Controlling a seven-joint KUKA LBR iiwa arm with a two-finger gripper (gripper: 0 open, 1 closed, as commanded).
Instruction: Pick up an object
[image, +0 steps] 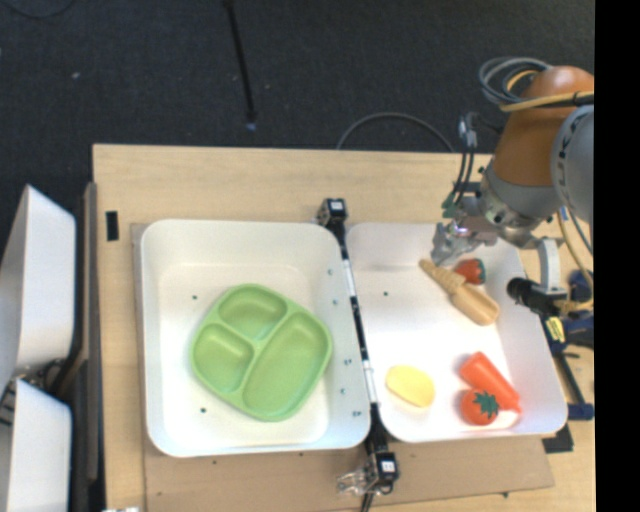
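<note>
My gripper (450, 246) hangs over the far part of the right bin (400, 320), just above the thin end of a wooden pestle-like stick (460, 291). A small red toy with a green top (469, 269) lies right beside the gripper, touching the stick. Nearer the front of the same bin lie a yellow lemon-shaped toy (410, 385), an orange carrot-like piece (489, 376) and a red strawberry (479, 406). Nothing shows between the fingers.
The left bin (170, 260) holds a green divided plate (262, 350). A black divider with clips runs between the two bins (349, 300). Bare white floor lies in the middle of the right bin.
</note>
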